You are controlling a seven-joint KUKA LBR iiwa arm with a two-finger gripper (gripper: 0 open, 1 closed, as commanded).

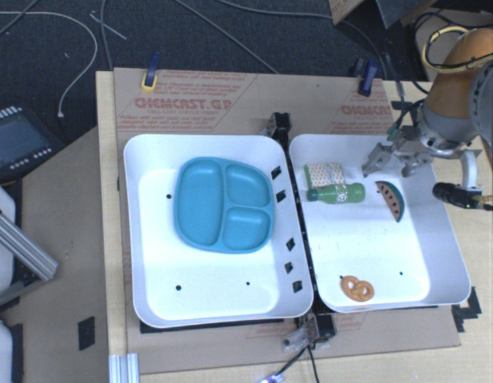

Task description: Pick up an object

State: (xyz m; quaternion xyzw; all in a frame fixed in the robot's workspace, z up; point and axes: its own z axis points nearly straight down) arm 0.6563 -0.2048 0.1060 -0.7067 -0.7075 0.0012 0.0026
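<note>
White, glossy plastic forms the two shallow bins we see side by side on a pale board. The left bin (pixel 151 238) has rounded corners and holds a smooth turquoise plate (pixel 224 204), moulded into three compartments and lying flat toward the bin's upper middle.

In the right bin (pixel 438 282) we find four small things. A green bottle (pixel 339 193) lies on its side near the upper left, its cap end pointing right. Touching it on the far side is a squat, pale block with a speckled, woven-looking surface, the patterned block (pixel 324 174). Just right of the bottle, apart from it, lies a curved watermelon slice (pixel 390 199), a thin crescent with a green rind and a red face dotted dark. Near the front rim sits a pretzel (pixel 357 289), a brown twisted loop.

The gripper (pixel 388 159) hangs over the right bin's upper right part, a metallic grey assembly below the arm's orange band (pixel 452 94). We see its two fingers splayed apart, with nothing between them. It sits just above the watermelon slice and to the right of the patterned block, touching neither as far as we can tell.
</note>
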